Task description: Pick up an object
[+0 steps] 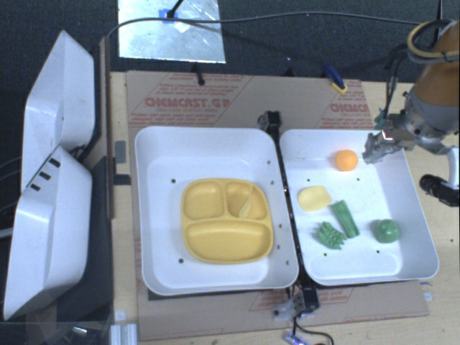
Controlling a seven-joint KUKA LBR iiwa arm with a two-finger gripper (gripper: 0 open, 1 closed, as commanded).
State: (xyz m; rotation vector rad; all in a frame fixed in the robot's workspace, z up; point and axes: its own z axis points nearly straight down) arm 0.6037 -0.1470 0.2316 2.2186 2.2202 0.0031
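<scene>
Since nothing is between the fingers of the gripper, you should count the pick as not yet made. The gripper hangs over the far right part of the right bin, just to the right of the orange ball. Whether its fingers are parted or closed you cannot tell at this size.

All the candidates lie on the floor of the right bin. The orange ball lies farthest back. The pale yellow piece is nearer and to the left. The green stick lies at a slant beside it. The ridged green piece is just left of the stick's near end, and the round green piece lies toward the right wall.

The left bin holds a yellow divided tray, well apart from the arm.

What is left is the whole of it: descend, close, lift. The ball looks like your nearest target.
</scene>
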